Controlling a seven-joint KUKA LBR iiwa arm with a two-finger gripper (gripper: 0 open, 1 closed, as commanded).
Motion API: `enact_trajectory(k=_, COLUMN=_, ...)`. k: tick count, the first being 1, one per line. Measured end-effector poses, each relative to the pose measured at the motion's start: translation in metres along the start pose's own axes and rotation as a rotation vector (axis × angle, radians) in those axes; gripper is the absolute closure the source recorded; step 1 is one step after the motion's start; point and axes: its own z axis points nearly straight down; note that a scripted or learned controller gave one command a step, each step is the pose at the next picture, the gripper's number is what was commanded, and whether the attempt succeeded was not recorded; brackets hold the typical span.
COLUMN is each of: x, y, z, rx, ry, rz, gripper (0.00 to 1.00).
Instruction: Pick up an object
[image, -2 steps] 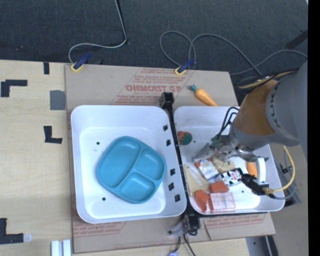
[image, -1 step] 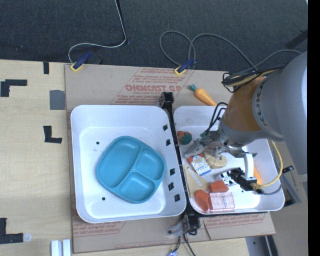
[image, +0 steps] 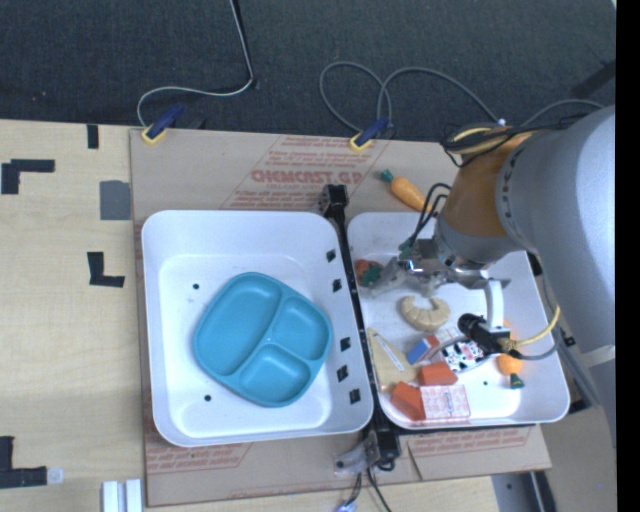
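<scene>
Where the bench edge runs nearest the camera, a cable clamp (image: 362, 458) sits between the two bins. Just beyond it, the right bin (image: 540, 405) holds a cluster of small items along its near wall: a red block (image: 405, 399) touching a pink-and-white card (image: 443, 402), with an orange block (image: 436, 375) just behind them. Farther in lie a blue piece (image: 420, 351), a black-and-white spotted toy (image: 462, 353) and, to the right, a small orange toy (image: 511, 365). A pale stick (image: 384, 350) lies left of the blue piece, near the divider.

At mid-depth in the right bin, a beige crescent-shaped item (image: 426, 313) lies flat on the floor. The gripper (image: 420, 268) hangs just beyond it, above the bin floor; nothing is visible between its fingers, and their opening cannot be determined. A small red-and-green item (image: 368, 270) lies to its left, near the divider.

The left bin (image: 160, 300) holds a blue divided plate (image: 262, 338), resting flat near its centre.

The arm (image: 545, 200) enters from the right over the far right corner of the right bin. Beyond that bin, a toy carrot (image: 404, 188) lies on the cardboard sheet (image: 240, 170). Two blue-yellow clips (image: 160, 124) hold the sheet's far edge, with cables (image: 350, 90) looping behind.
</scene>
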Motion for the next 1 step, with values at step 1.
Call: enact_trajectory(k=1, x=-0.0076, y=-0.0258, z=-0.0004, rx=-0.001, ry=-0.001, rz=0.000, gripper=0.00)
